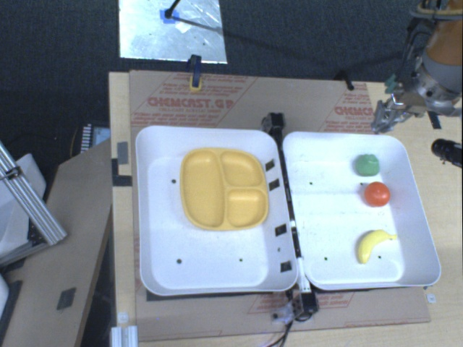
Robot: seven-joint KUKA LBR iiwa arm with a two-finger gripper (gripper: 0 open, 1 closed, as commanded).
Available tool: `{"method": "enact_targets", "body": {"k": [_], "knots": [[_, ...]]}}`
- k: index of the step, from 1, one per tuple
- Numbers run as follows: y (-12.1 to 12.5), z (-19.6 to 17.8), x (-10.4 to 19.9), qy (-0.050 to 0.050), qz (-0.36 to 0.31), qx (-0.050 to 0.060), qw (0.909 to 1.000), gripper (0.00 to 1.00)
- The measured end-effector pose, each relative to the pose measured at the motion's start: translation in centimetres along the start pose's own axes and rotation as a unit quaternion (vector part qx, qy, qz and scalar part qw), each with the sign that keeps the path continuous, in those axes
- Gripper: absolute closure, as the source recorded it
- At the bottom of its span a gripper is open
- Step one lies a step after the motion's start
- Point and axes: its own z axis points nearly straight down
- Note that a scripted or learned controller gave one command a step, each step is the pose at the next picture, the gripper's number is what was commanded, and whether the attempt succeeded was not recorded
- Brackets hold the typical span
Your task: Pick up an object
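While the arm is cut off at the frame's right edge, the end effector (382,116) hangs past the right bin's (340,273) far rim, too small and blurred to tell its state. Green object (367,165), tomato (376,194) and banana (371,245) lie below it, untouched.

bins: 2, white, side by side – left bin (155,266), right bin (412,266)
yellow divided tray (223,188): 1
green object (367,165): 1
red-orange ball (376,194): 1
banana (371,244): 1
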Motion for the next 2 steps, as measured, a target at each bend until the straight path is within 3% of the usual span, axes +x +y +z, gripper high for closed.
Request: {"method": "enact_targets", "body": {"k": [2], "knots": [[1.7, 1.0, 10.1, 0.001, -0.002, 0.001, 1.0000, 1.00]]}}
